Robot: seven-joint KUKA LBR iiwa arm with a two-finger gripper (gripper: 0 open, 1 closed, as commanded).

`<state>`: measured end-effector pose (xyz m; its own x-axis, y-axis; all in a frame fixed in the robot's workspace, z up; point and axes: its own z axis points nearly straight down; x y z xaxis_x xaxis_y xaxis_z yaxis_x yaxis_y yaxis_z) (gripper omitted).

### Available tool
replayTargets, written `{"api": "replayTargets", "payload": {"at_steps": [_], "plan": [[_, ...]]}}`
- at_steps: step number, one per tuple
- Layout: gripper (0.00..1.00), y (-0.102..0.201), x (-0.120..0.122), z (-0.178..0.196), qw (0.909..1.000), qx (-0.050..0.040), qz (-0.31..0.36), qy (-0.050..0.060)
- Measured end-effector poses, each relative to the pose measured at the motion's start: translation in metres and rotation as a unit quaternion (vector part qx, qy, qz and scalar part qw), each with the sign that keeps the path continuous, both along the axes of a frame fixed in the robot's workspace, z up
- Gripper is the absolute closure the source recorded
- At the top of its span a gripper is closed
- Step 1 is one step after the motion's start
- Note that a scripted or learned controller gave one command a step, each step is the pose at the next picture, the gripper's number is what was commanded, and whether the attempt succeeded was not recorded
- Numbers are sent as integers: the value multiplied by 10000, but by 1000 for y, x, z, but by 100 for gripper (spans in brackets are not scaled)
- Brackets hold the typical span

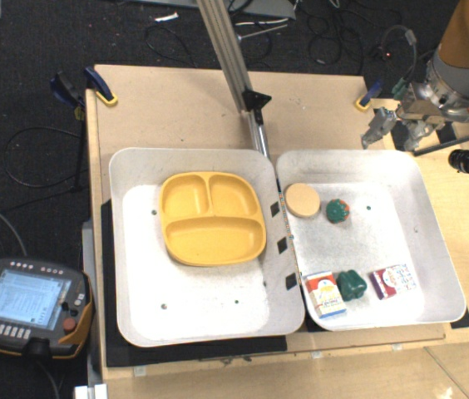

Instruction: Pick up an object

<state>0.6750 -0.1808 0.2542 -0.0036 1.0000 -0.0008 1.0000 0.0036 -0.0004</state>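
Note:
The right bin holds a round tan disc, a small green and red ball-like item, a white and orange carton, a dark green lump and a small red and white packet. My gripper hangs above the bench just beyond the right bin's far edge, well away from all of them. Its grey fingers point down and to the left with nothing between them that I can make out.
A yellow divided plate lies in the left bin. A slanted metal pole rises from between the bins at the back. Orange clamps sit at the bench's far corners. A teach pendant rests off the bench at lower left.

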Motion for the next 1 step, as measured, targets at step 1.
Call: {"api": "replayTargets", "payload": {"at_steps": [1], "plan": [[0,0,0,0,10000,-3,-1,2]]}}
